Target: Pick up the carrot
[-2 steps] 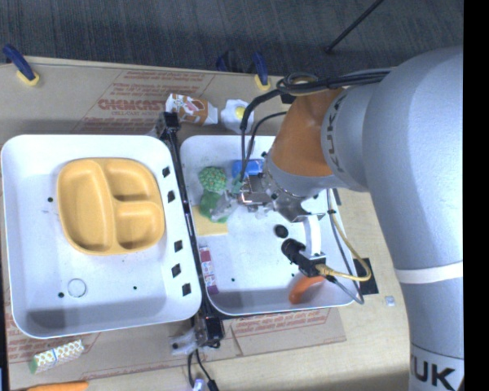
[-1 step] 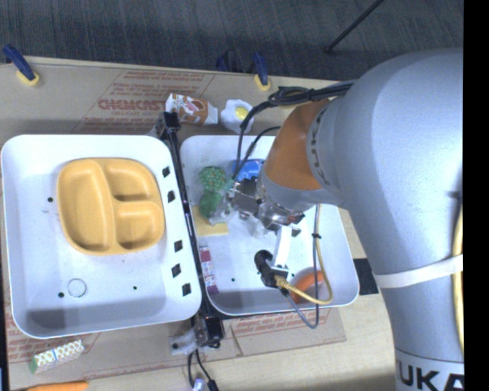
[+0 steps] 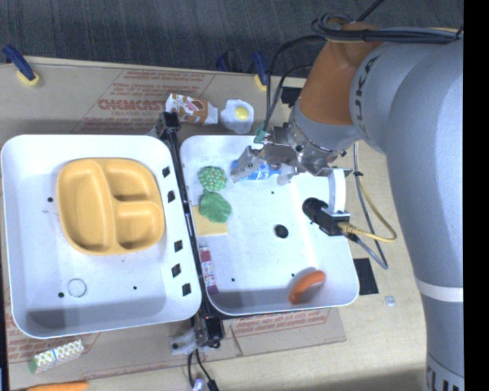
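Observation:
The carrot (image 3: 307, 284), a short orange piece, lies in the right bin (image 3: 253, 292) against its front right corner. My gripper (image 3: 257, 164) hangs over the back of the same bin, well behind the carrot and slightly to its left, and far from touching it. Something small and blue (image 3: 270, 173) shows just under the gripper; whether it is held I cannot make out. The grey arm with its orange band (image 3: 342, 63) reaches in from the right.
Two green vegetable pieces (image 3: 213, 192) and a yellow slice (image 3: 212, 225) lie at the right bin's left side. The left bin (image 3: 33, 300) holds a yellow divided plate (image 3: 110, 204). A small carton (image 3: 187, 107) and an egg (image 3: 239, 115) sit on the bench behind the bins.

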`<state>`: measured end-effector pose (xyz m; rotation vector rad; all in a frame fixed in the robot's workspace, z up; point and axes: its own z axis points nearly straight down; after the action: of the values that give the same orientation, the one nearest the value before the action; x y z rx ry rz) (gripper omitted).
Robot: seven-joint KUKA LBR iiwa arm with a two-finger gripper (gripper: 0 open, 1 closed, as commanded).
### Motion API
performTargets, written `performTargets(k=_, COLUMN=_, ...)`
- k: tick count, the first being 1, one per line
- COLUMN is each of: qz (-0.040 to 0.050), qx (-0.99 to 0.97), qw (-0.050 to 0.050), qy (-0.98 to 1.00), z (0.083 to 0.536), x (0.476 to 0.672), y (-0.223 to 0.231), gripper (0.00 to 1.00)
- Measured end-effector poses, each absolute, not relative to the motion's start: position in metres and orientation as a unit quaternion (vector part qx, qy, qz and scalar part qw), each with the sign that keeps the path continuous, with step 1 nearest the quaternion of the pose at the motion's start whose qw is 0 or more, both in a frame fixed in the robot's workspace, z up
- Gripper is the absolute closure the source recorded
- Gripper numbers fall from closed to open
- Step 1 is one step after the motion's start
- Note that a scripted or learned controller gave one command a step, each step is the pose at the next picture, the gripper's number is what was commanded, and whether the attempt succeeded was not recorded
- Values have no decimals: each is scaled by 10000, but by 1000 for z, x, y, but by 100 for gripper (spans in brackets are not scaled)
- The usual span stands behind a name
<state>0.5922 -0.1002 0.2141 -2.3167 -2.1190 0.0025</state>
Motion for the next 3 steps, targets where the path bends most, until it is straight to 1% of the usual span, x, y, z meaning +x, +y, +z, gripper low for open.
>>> performTargets(k=1, qz=18, qx=-7687, qw=26, qy=-6397, z=191, x=558, y=-3, gripper=0)
performTargets(k=2, qz=7, qx=-6915, qw=6, qy=-7224, z=192, x=608, y=-3, gripper=0)
performTargets(k=3, qz=13, qx=-6900, qw=17, qy=-7238, z=202, x=608, y=-2, gripper=100)
